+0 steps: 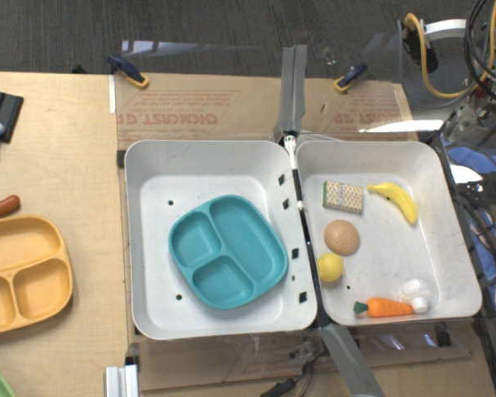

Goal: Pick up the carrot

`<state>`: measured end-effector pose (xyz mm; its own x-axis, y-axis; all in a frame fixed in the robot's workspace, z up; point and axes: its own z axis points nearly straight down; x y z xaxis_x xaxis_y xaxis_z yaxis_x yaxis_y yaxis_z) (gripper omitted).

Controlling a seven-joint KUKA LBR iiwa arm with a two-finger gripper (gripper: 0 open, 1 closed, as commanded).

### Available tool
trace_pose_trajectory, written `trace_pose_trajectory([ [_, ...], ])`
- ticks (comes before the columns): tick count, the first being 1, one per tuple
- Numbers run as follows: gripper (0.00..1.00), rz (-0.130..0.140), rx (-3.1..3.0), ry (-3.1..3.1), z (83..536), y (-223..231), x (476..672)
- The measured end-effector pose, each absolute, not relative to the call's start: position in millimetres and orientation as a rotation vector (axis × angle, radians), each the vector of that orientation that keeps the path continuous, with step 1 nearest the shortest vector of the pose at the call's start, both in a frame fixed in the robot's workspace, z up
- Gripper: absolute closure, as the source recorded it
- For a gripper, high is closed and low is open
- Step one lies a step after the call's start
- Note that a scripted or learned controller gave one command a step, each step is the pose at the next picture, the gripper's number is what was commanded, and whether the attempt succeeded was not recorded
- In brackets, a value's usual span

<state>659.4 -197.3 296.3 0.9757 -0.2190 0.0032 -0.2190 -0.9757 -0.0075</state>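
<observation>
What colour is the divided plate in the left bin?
Teal; the three-compartment plastic plate shows best in the camera view.

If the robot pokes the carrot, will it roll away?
Probably a little. The carrot looks round and tapered, so it may roll in a curve. It lies near the right bin's front wall, which should stop it. It looks stiff, likely a light toy.
</observation>
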Motion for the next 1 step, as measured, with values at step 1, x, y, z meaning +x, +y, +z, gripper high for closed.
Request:
trace_pose_trajectory([
  [1,1.00,0.007,-3.118,0.315,240.7,-118.5,658.8],
])
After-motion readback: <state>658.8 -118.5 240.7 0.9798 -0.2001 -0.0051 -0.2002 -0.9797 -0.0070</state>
